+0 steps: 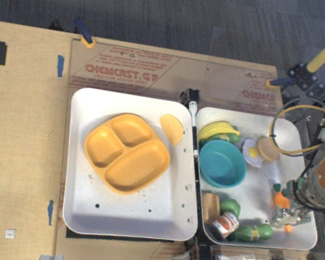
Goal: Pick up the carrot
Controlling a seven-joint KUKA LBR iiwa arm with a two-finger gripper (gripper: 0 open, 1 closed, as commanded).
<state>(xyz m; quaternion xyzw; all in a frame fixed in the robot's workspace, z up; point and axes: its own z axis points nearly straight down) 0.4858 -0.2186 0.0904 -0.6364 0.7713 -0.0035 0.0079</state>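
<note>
1. Down at the right bin's (306,240) near-right corner sits the gripper (290,219), its metal fingertips low over the white floor; whether they are spread or closed is too small and cluttered to tell, and nothing can be seen between them.
2. Just above the gripper, on the far side, lies the carrot (281,199), a small orange piece with a green tuft at its far end. It looks to be touching or almost touching the wrist hardware, not sitting between the fingertips.
3. As far as it can be read, the carrot's long axis runs from the tuft at upper left toward the gripper at lower right; at this size that is a guess.
4. My judgement: the coming move turns on that short offset, since the fingertips are nearer the bin's front wall than the carrot is, so they would need to shift toward the far side and slightly left to straddle it.
5. Further out, the same bin holds a teal bowl (222,164), a banana (218,129) behind it, a fried egg (253,152) beside a tan round piece (268,150), a green vegetable (253,232), a red-labelled can (225,224) and a brown block (210,206).
6. Well apart, the left bin (80,205) carries an orange divided plate (127,151) and a yellow slice (172,128) just beside it.
</note>
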